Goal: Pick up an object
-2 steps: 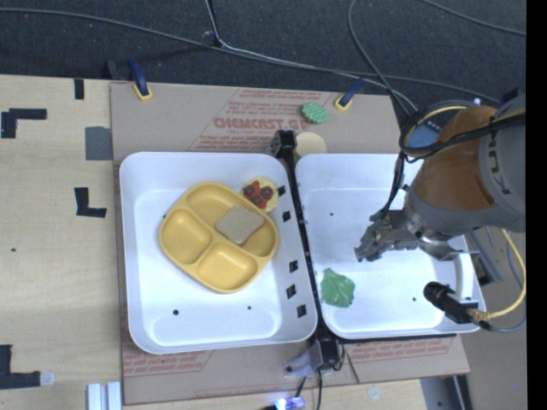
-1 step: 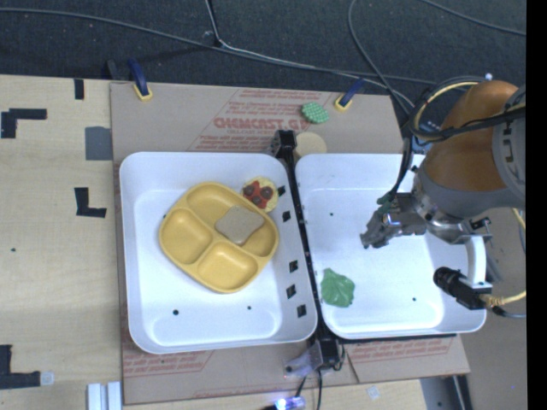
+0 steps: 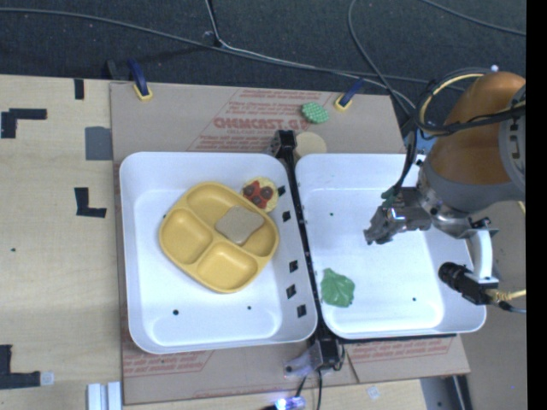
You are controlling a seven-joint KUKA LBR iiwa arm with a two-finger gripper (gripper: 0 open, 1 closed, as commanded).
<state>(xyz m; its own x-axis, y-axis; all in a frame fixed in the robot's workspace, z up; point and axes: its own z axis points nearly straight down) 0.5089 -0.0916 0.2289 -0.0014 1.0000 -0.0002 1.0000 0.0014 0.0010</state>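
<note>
A green leafy piece (image 3: 338,289) lies in the right bin (image 3: 427,314) near its front left corner. In the left bin (image 3: 145,314) rests a yellow divided plate (image 3: 218,236) with a tan flat slab (image 3: 238,225) on it. A small red and yellow item (image 3: 260,192) sits just beyond the plate's far right edge. My gripper (image 3: 382,229) hangs over the middle of the right bin, up and to the right of the green piece and apart from it. I see nothing between its fingers.
A green dotted disc (image 3: 314,112) and a pale round disc (image 3: 309,143) lie on the cardboard behind the bins. A black divider strip (image 3: 292,229) runs between the bins. Cables cross the dark floor at the back.
</note>
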